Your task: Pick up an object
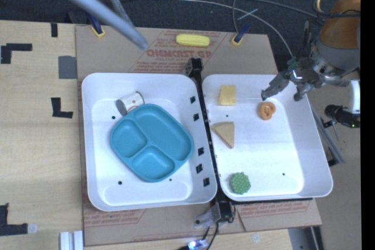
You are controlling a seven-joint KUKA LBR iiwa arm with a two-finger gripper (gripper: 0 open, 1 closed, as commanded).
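The right bin [304, 181] holds a small orange ring-shaped piece [266, 110], a yellow block [227, 95], a tan wedge [224, 133] and a green broccoli-like piece [239, 182]. My gripper [286, 92] hangs over the bin's upper right corner, just above and to the right of the orange piece. Its two fingers are spread apart and open, with nothing between them.
In the left bin [94, 126] lie a blue divided tray [151, 142] and a small white cup [130, 102] on its side. A yellow banana-like object [192, 40] rests on the cardboard behind the bins. Cables run across the back.
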